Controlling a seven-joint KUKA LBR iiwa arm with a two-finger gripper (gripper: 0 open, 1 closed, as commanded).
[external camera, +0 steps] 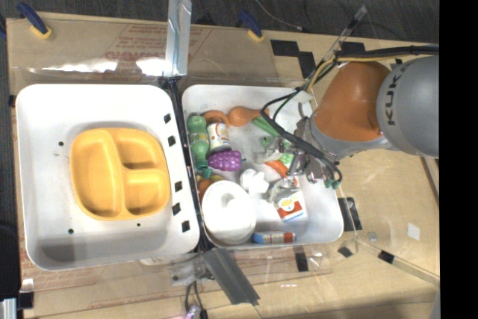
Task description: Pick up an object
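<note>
Lying seemingly under gripper [287, 174]: carton [291, 207].

Toy clutter [246, 175] in right bin [328, 224]

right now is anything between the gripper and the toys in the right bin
Nothing visible is. The gripper is already down among the clutter in the right bin, by the white carton. The purple grapes and white bowl lie crowded toward the divider.
</note>
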